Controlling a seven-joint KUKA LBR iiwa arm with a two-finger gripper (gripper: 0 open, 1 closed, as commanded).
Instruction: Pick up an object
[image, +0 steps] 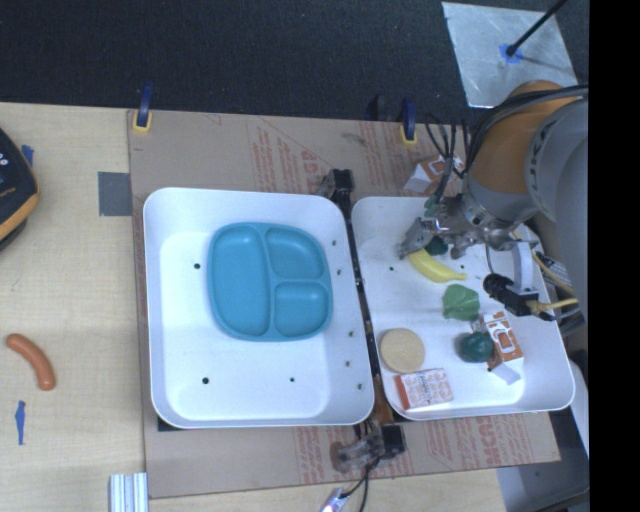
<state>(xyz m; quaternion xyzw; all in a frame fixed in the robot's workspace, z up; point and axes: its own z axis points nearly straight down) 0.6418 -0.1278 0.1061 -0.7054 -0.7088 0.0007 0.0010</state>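
Pincer (432, 238) hangs low in the right bin (545, 395), just over the banana (433, 266); whether its tips are apart or together I cannot tell; this looks like the approach step; next it must settle around the banana and close.

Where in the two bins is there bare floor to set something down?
Left bin: a bare strip along the near wall and left of the blue plate. Right bin: bare by the divider, above the round cookie. Crowded from the banana under the gripper to the far-right items.
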